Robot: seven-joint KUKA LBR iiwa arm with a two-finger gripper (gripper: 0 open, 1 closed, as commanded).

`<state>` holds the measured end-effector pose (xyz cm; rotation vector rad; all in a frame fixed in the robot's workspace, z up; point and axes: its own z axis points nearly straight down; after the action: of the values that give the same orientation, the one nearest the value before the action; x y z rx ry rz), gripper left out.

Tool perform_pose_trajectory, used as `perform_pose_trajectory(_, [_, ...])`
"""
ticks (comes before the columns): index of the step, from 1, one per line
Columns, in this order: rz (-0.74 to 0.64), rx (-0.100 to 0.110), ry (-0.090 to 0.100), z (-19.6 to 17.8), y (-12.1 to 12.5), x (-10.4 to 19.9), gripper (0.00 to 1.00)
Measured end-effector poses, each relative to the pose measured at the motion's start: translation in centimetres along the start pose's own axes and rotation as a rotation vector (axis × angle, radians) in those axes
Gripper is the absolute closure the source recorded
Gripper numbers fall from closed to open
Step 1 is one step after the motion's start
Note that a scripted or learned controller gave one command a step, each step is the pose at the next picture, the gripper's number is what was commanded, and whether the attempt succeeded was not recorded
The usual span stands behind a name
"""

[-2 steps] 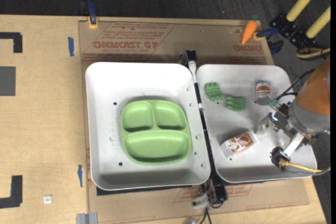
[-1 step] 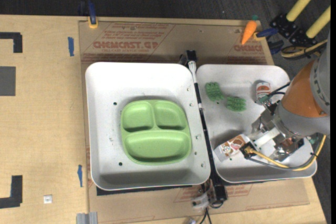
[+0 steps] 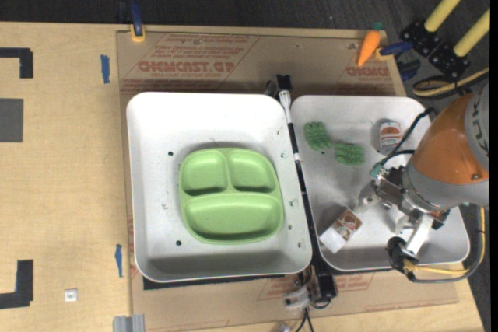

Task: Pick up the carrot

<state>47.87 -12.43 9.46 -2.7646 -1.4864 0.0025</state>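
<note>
Camera view, left to right:
- Left bin — green tray in the middle.
- Right bin — two green pieces, small packet, can.
- Carrot outside the bins, on the bench just behind the right bin.
- Gripper low in the right bin, well apart from the carrot; can't tell the jaw state.

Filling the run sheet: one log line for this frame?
task: pick up carrot | carrot: on bench beyond right bin, outside it | gripper: over right bin, near packet | grasp: not yet made
</note>
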Motion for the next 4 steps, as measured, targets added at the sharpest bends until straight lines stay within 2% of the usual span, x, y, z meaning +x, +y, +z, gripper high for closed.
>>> perform_pose_trajectory(1, [0.29,-0.003,0.001,0.3,-0.6,2.6,0.0])
perform_pose_trajectory(2, [0.733,-0.017,0.012,0.5,-1.2,2.9,0.0])
perform_pose_trajectory(3, [0.655,-0.013,0.004,0.6,4.0,-5.6,0.0])
perform_pose_trajectory(4, [0.787,-0.015,0.006,0.6,1.1,-0.1,0.0])
